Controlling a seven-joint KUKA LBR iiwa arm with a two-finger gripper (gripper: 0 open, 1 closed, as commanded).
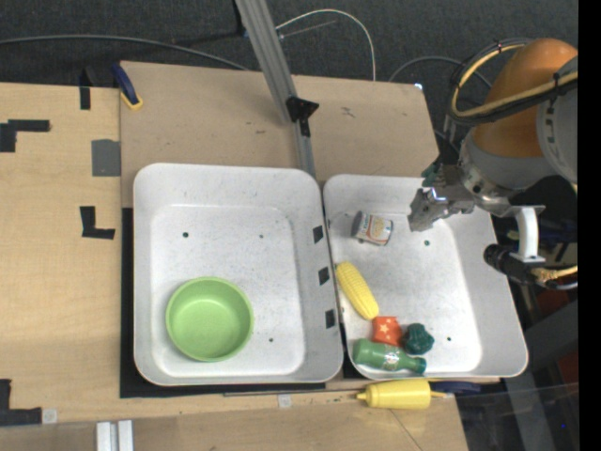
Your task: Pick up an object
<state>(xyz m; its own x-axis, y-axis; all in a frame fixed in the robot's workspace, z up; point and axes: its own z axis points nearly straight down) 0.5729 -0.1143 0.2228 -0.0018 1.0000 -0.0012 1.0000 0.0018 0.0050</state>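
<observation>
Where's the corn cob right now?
The corn cob lies in the right bin near its left wall, just above the orange-red toy.

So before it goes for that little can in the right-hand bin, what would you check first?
1. Target in the bin: small can lies on its side in the right bin - ok.
2. Room around it: corn cob lies apart, below it - ok.
3. Gripper lined up: sits to the can's right, not over it - not ok.
4. Finger opening: cannot tell.
5. Nothing already held: cannot tell.
6. Other toys clear: green bottle and the rest sit in the near corner - ok.
</observation>
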